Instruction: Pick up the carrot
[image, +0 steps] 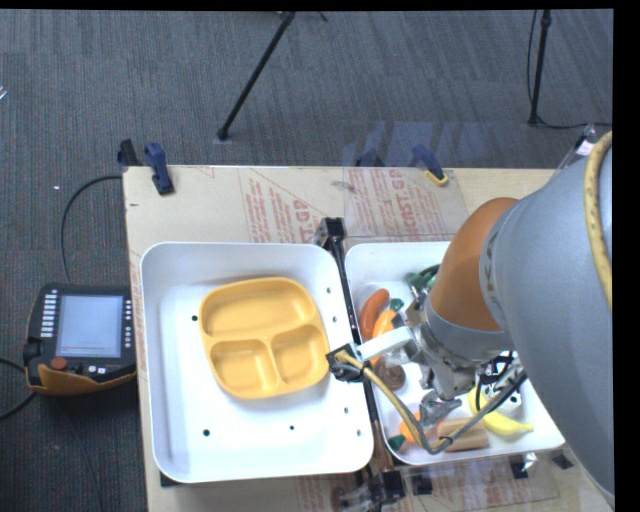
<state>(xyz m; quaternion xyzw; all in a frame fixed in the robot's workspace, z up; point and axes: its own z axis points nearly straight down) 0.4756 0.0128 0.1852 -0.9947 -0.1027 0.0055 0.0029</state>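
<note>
The carrot (373, 306), an orange elongated piece, lies near the left wall of the right bin (372, 258), next to another orange piece (386, 323). My gripper (436, 408) hangs low over the front middle of that bin, below and to the right of the carrot and apart from it. The grey wrist and orange band of the arm (478, 290) cover much of the bin's contents. Cables loop around the gripper.
The left bin (170, 400) holds a yellow divided plate (264, 335). In the right bin a yellow banana (503, 424), a tan stick (462, 437), a small orange bit (407, 432) and a green item (426, 275) surround the gripper. A pendant (85, 335) lies left of the bench.
</note>
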